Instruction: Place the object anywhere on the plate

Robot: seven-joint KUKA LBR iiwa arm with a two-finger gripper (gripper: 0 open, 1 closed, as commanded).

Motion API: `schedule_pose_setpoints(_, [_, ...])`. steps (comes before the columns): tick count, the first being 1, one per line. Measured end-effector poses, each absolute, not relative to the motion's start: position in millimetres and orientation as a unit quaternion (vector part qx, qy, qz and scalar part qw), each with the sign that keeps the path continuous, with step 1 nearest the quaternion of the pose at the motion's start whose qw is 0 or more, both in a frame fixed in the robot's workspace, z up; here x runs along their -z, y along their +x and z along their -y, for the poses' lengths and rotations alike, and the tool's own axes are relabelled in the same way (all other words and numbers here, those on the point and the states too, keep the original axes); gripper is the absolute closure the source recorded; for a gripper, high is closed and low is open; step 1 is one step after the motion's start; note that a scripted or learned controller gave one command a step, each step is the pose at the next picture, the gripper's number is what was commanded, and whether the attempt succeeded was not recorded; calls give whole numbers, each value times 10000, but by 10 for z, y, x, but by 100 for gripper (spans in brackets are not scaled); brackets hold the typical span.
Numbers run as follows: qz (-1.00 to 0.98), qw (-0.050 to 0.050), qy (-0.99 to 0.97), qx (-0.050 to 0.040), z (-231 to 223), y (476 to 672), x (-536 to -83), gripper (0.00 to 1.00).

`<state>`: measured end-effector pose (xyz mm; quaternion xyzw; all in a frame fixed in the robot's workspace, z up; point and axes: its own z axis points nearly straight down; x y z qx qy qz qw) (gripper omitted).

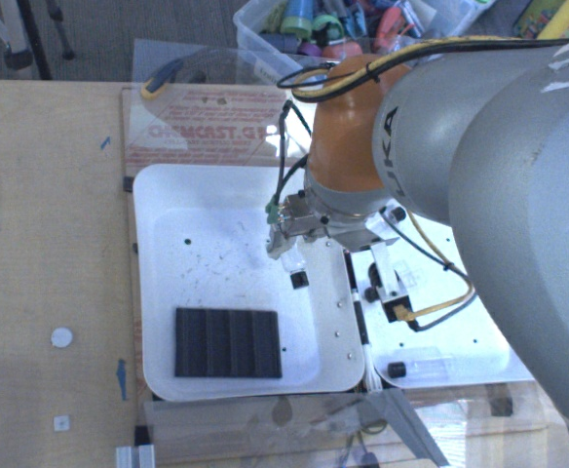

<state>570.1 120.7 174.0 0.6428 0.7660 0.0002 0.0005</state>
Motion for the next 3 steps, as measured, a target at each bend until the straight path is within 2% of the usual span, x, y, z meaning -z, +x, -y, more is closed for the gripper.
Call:
schedule_pose_setpoints(1, [-8284, 2, 5601, -3, -1839, 5718, -938, 100])
schedule_pose_setpoints(2, [-8720, 5, 4895, -4, -1969, 5562, -2162, 100])
schedule_pose_setpoints(3, [-8596, -9, 5110, 7, -2141, 5607, -1231, 100])
